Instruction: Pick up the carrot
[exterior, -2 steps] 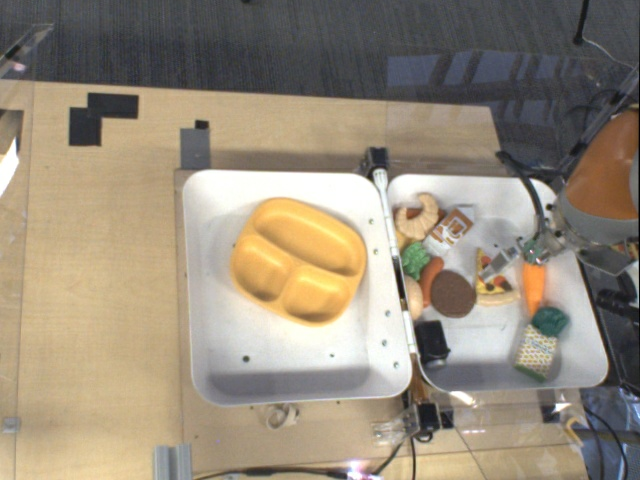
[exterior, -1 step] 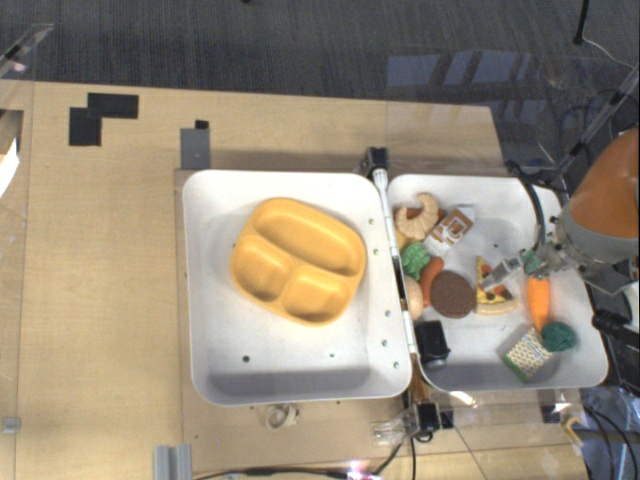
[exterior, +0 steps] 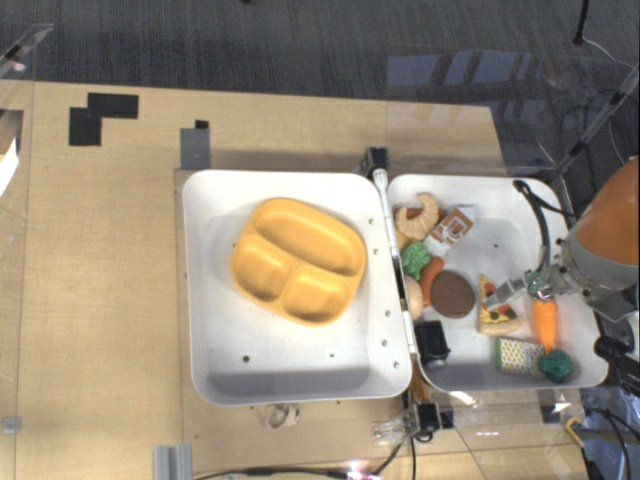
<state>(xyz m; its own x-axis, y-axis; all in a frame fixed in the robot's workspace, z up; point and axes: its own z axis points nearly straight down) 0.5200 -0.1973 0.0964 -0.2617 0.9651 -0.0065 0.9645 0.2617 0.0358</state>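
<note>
My end effector [exterior: 540, 290] hangs over the right bin's [exterior: 500, 190] right edge, just above the carrot [exterior: 544, 324]; I cannot tell its opening. The carrot lies near that bin's front right corner, beside a pizza slice [exterior: 497, 310].

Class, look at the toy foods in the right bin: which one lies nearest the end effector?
The carrot, orange with a green top, lying right beside the end effector; the croissant and brown disc sit farther left.
</note>
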